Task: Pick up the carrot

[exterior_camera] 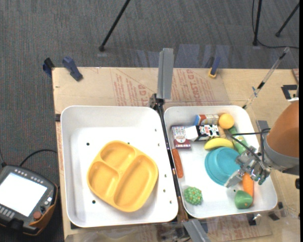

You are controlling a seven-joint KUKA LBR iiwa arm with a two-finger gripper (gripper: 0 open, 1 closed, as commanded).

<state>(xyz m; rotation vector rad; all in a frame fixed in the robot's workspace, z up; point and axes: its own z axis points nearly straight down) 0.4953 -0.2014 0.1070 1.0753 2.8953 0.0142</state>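
Here we look down at a slant on a brown cardboard-covered surface [116, 84] that carries two shallow white bins side by side. The left white bin [76, 135] holds a yellow plastic plate with three compartments [122, 175], lying near the bin's middle. The right white bin [212, 205] holds a clutter of smaller things.

From the right edge we see the grey robot arm with its orange band [285, 135] reaching into the right bin. Its metal tool [250, 173] hangs low over the bin's right side; we cannot tell whether it is open or closed, or whether it grips anything.

The small orange carrot [248, 184] lies just under and beside the tool, near the bin's right wall, with a green pepper-like toy [243, 199] touching its lower end. A round turquoise bowl [222, 165] sits just left of the tool. Above the bowl lies a yellow banana [218, 143], and above that a yellow lemon-like ball [225, 120] near the far wall. A small black-and-white carton [209, 131] and a small dark red box [180, 137] lie left of the banana. A thin orange-red stick [177, 163] lies along the bin's left wall. A bumpy green ball [193, 195] rests near the front.
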